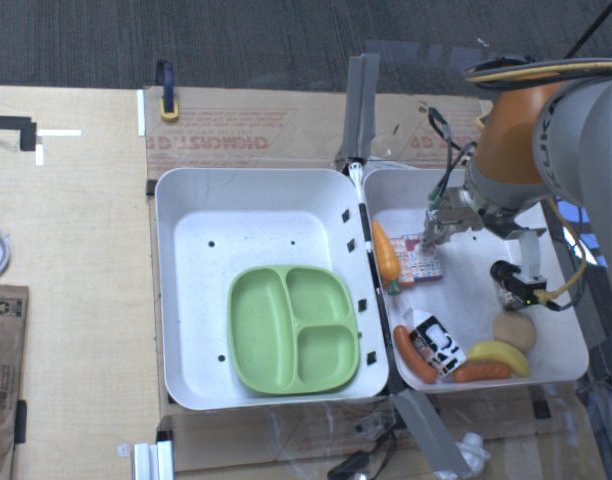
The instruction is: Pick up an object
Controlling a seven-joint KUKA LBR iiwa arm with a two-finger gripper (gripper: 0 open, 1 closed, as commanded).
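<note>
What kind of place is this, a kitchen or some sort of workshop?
Probably a robotics lab, not a kitchen. A robot arm reaches over two white bins on a workbench; one holds a green plate, the other what look like toy foods such as a banana and carrot.

The gripper point(435, 230) hangs over the right bin point(556, 368), just above a small packet point(418, 259). Left of the jaws, beside the packet, lies a carrot point(386, 253). Before the jaws, near the front wall, lie a box point(438, 344), two sausages point(414, 356), a banana point(501, 354) and a potato point(514, 330). Far left, the left bin point(186, 238) holds a divided plate point(291, 328).
</note>
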